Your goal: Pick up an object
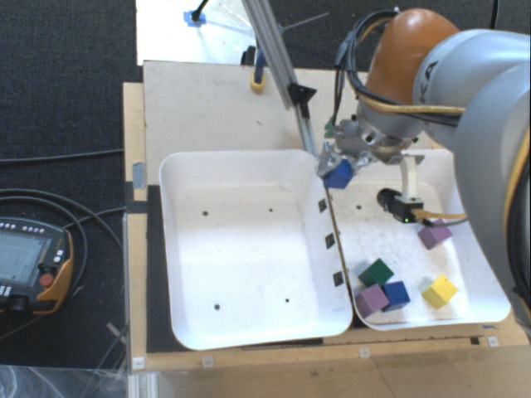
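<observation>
Above the ridge where the two bins meet, near its far end, the gripper point(335, 166) grasps a blue block point(338, 175) clear of the floor. Left of that ridge the left bin point(178, 247) offers broad bare floor. Right of it, the right bin point(465, 313) carries a loose cluster toward its near rim: green block point(377, 271), purple block point(371, 298), blue cube point(397, 294), yellow block point(440, 290), and a pale purple block point(434, 235) farther back. The arm point(473, 98) hides the right bin's far corner.
</observation>
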